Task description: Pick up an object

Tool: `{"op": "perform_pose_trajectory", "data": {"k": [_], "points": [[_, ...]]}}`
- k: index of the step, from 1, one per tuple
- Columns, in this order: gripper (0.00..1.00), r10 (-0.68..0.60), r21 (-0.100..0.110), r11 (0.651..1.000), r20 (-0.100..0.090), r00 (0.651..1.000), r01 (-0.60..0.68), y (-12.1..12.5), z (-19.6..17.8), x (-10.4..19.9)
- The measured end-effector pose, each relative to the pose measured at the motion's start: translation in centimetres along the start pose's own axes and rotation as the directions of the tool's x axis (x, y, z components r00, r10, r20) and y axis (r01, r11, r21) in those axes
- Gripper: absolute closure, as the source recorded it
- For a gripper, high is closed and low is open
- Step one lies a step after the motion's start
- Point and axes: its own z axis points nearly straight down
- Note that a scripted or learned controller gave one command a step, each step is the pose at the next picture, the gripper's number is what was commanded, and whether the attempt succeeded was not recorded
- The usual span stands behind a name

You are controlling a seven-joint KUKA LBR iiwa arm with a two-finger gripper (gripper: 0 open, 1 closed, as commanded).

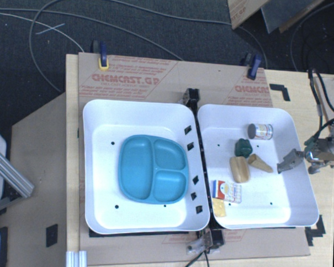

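Progress looks nil: the pincer point(288, 162) hangs over the right bin's point(296, 210) right edge, jaws apart, holding nothing. All 6 small objects, the tan wedge point(259, 163) nearest, lie in that bin ungrasped.

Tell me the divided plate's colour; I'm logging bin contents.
Light blue divided plate, seen in the camera view.

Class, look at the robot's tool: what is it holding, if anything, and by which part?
Nothing is held. The tool sits at the right bin's right side, apart from the wedge and other items.
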Motion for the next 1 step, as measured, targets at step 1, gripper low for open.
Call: {"op": "perform_pose_trajectory", "data": {"k": [1], "points": [[0.0,-0.004,-0.011,1.0,0.003,1.0,0.004,0.25,-0.51,0.03]]}}
